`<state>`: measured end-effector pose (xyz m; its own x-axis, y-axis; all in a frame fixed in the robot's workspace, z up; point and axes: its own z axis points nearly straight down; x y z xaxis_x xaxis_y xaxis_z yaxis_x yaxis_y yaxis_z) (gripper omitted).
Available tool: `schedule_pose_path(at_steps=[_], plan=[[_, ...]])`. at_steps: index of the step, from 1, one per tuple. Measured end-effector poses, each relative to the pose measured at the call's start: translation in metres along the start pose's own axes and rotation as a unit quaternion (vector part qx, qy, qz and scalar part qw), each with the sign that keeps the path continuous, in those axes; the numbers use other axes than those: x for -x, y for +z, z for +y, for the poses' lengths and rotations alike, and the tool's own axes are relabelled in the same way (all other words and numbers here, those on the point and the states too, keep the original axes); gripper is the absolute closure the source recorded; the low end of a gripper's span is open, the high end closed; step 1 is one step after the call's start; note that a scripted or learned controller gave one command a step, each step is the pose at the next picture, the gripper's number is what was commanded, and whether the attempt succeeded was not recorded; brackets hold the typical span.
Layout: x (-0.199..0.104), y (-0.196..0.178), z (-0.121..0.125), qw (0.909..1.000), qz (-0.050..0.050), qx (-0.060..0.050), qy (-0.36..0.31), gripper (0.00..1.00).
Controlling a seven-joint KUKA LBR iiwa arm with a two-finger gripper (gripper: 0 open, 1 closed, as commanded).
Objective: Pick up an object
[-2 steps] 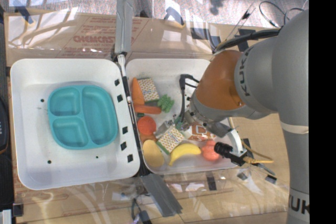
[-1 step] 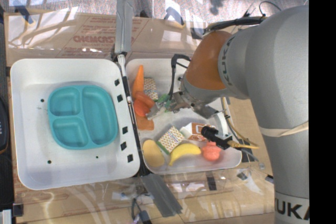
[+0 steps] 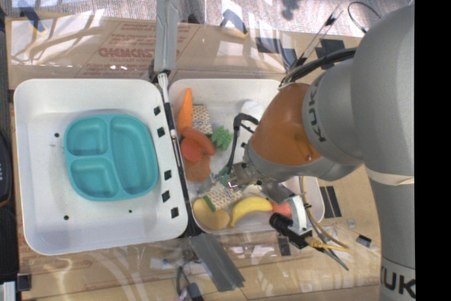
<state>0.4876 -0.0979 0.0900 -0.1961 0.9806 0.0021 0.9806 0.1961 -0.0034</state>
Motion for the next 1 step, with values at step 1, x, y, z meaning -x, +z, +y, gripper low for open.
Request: schedule_pose_path(at_steps=[1], plan=[[-0.0191,-0.1009,0.0163,0.9976,-0.001,0.002,-0.069,0.0]])
